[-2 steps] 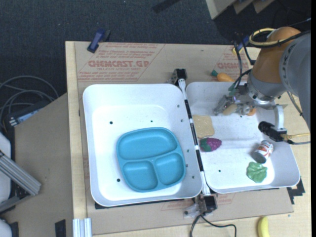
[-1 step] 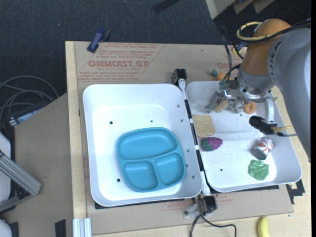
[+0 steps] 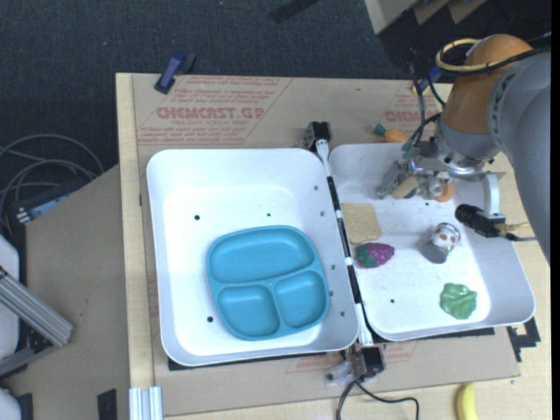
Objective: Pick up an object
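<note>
Above right bin (image 3: 399,287), pincer (image 3: 404,185) indistinct

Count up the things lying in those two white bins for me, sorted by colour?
Blue: 1, the divided tray, in the left bin.
Tan: 1, the flat square, in the right bin.
Purple and green: 1, the small lump.
Grey and white: 1, the small figure.
Green: 1, the crumpled piece.
Total: 5.

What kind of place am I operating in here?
Likely a robotics lab bench: white left bin and right bin side by side, the robot arm reaching in, loose cables on carpet.
</note>
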`<state>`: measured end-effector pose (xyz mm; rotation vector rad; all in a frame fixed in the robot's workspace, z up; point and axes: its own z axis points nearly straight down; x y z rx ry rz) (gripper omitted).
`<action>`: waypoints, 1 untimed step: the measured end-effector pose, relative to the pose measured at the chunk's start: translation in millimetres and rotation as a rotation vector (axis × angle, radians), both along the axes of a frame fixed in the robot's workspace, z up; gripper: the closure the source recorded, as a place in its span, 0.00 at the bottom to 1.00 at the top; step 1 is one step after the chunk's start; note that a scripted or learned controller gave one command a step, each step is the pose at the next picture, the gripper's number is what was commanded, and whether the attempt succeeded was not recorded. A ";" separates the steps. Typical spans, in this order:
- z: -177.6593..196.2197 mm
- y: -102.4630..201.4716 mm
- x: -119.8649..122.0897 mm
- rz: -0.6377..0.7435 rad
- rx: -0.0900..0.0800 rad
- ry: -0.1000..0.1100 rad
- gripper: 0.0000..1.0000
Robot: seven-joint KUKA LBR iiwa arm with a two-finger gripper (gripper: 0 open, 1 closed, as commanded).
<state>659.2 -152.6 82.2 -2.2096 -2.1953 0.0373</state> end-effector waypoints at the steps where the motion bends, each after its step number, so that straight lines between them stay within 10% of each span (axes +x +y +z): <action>1: 2.2 -20.9 -60.5 0.006 -0.002 -0.034 0.00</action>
